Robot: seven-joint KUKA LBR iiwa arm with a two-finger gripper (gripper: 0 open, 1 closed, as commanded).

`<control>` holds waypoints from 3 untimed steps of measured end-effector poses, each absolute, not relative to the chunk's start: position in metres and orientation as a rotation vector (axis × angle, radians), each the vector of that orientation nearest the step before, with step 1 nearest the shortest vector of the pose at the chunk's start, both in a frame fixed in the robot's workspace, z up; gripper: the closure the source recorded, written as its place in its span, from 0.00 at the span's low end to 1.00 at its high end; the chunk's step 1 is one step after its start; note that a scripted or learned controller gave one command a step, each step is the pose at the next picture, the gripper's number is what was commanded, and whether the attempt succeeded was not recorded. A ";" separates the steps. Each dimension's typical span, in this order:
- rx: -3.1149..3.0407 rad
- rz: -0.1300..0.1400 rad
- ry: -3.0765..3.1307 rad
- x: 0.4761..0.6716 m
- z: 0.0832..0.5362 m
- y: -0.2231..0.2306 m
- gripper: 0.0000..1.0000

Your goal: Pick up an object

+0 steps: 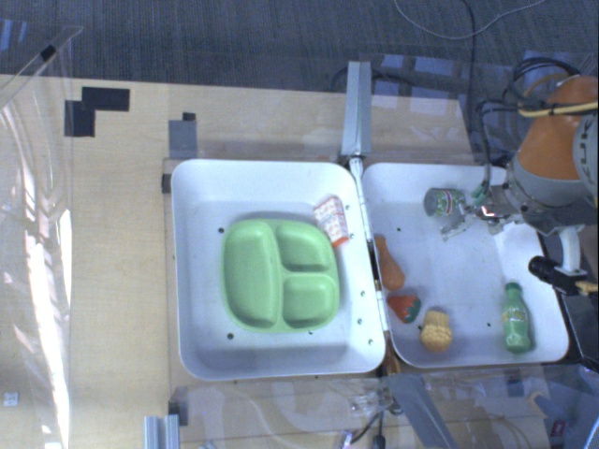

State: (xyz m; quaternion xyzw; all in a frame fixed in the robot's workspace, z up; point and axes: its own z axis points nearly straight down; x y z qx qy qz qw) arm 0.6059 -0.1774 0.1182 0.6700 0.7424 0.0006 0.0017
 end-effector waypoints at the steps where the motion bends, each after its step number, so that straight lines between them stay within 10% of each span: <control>1: 2.160 0.004 2.273 0.672 0.086 -0.173 0.00; 2: 2.144 0.010 2.277 0.676 0.099 -0.172 1.00; 3: 2.248 0.006 2.189 0.671 0.202 -0.089 1.00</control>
